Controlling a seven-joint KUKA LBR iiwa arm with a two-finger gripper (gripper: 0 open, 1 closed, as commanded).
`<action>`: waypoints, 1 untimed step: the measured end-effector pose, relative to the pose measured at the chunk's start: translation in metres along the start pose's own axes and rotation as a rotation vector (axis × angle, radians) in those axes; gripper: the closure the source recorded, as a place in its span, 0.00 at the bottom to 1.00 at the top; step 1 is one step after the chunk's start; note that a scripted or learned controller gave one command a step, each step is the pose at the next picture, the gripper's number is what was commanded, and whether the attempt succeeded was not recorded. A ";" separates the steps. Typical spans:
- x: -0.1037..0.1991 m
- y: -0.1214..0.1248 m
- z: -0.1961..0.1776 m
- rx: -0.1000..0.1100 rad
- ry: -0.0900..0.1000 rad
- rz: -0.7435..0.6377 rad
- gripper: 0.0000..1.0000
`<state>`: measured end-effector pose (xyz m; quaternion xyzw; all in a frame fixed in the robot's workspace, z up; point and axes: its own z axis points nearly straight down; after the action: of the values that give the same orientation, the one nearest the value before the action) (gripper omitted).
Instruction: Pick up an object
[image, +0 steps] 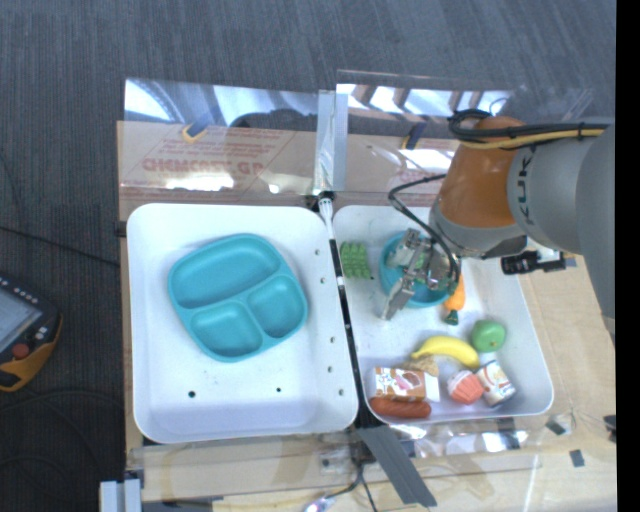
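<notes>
1. Two white bins side by side on the bench. The left bin (160, 390) holds a teal divided plate (238, 295) with three compartments, lying slightly askew toward the far side.
2. The right bin (535, 380) holds the small items. The arm (520, 190), grey with an orange band, reaches in from the right and ends over the far part of this bin.
3. The gripper (408, 285) hangs low over a teal bowl (432, 292), mostly hidden beneath it. One finger (393, 303) slants down to the left, past the bowl's rim. Cannot tell how far the fingers are spread, nor whether anything sits between them.
4. A green ridged piece (355, 260) lies just left of the bowl, by the bin's left wall.
5. A carrot (456, 300) lies just right of the bowl.
6. Nearer: a green apple (488, 336), a banana (447, 349) beside it, a small cup (463, 386) and a tub (496, 381) touching.
7. Near-left corner: a printed packet (400, 381) with a sausage (400, 407) against its near edge.
</notes>
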<state>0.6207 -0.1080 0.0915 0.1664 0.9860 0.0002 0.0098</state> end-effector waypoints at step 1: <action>0.023 -0.008 -0.001 0.002 0.000 0.031 0.00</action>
<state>0.5958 -0.1083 0.0919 0.1817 0.9833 -0.0005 0.0097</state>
